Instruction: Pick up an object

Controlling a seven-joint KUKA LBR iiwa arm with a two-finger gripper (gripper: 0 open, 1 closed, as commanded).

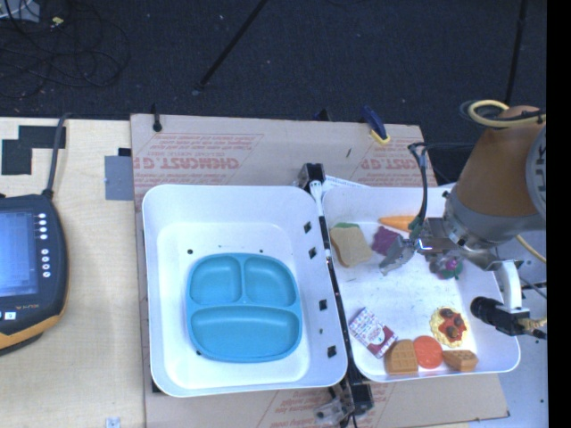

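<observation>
Pincer: metal two-finger pincer low inside the right bin, fingers pointing left; whether they are spread or pressed together cannot be told, and no item shows between them
Counter: pale wooden counter under a brown cardboard sheet that carries both bins
Left bin: shallow white plastic bin holding a blue three-compartment plate
Right bin: shallow white plastic bin holding the small toy foods
Arm: grey arm with orange band reaching in from the right
Handheld controller: black unit with a screen on the counter's left
Tan bread slice: upper left of the right bin, left of the pincer
Purple piece: just beside the pincer tips
Orange carrot: above the purple piece
Red-and-white packet: near the bin's front
Front-row items: brown biscuit, red round piece, yellow tart with red berries
</observation>
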